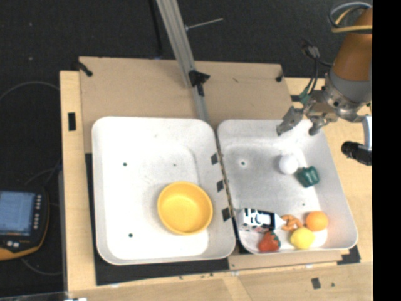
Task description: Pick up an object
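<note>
My gripper [302, 123] hangs over the far right corner of the right bin [250, 144], 2 fingers spread apart, nothing between them. My arm comes in from the right, orange band above the wrist. 2 white bins side by side on the bench. Left bin [131, 149]: 1 yellow bowl [184, 207], upright, near the front edge, toward the divider. Right bin: 7 things I can count. 1 white ball [288, 164] near the middle, below my fingers and apart from them. 1 dark green block [307, 177] just beside the ball, on its right and a bit nearer the front. Along the front edge a cluster: 1 black and white box [259, 219] lying flat, 1 red strawberry-like piece [269, 242] just in front of it, 1 small orange bit [289, 221] whose shape I can't make out, 1 orange fruit [317, 221], 1 yellow lemon-like fruit [302, 237] touching the orange one. All 7 rest on the bin floor, none lifted. 1 grey metal pole [178, 39] runs from the top of the view down to the join between the bins. 1 handheld screen unit [19, 221] sits off the bench at the left edge.
</note>
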Available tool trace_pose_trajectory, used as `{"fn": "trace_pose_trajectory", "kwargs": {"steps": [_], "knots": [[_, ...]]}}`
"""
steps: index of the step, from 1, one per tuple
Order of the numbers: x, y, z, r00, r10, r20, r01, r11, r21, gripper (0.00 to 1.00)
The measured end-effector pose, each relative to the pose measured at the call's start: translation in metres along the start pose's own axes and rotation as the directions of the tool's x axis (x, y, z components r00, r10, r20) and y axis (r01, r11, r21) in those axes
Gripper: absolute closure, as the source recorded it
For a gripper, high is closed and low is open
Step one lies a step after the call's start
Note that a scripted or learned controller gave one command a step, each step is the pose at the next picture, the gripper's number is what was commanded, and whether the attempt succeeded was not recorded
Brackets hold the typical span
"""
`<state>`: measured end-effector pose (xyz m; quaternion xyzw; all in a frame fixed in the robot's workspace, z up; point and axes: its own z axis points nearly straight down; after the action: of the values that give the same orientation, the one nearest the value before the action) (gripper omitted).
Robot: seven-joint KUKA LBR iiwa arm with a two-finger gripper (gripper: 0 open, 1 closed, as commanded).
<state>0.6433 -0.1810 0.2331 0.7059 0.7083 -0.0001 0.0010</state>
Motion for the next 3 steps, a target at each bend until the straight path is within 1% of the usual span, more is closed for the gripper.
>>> {"fn": "trace_pose_trajectory", "kwargs": {"steps": [1,2,3], "knots": [[0.000,0.000,0.000,1.000,0.000,0.001,0.000,1.000,0.000,0.00],[-0.010,0.001,0.058,1.000,0.004,0.001,-0.004,1.000,0.006,0.00],[-0.004,0.006,0.109,1.000,0.001,0.000,-0.001,1.000,0.005,0.00]]}}
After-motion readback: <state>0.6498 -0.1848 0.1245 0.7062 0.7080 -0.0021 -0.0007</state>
